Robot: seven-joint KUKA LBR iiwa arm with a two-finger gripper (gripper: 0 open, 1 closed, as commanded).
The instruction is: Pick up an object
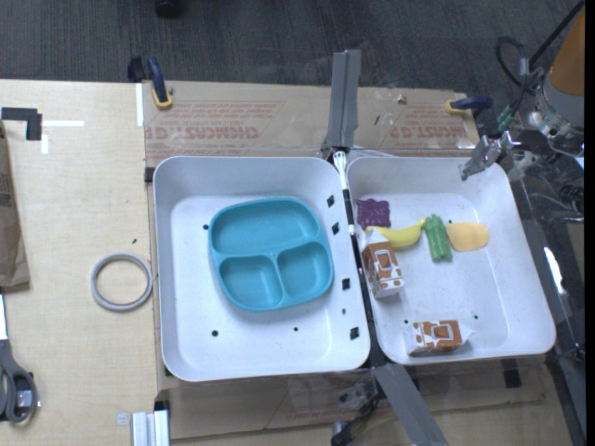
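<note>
The right bin (521, 277) holds several small objects: a purple piece (374, 213), a yellow banana (402, 236), a green piece (437, 238), a yellow-orange piece (468, 236), and two small orange-and-white cartons (383, 270) (435, 336). A blue divided plate (271, 254) lies in the left bin (177, 277). My gripper (480, 160) hangs over the right bin's far right corner, up and to the right of the objects and apart from them. Nothing shows in its grasp.
A metal post (344, 100) stands at the far end of the wall between the bins. On the bench to the left lie a tape ring (122, 281) and scissors (14, 393). Clamps (158, 86) (468, 105) sit behind the bins. Cables (521, 63) trail near the arm.
</note>
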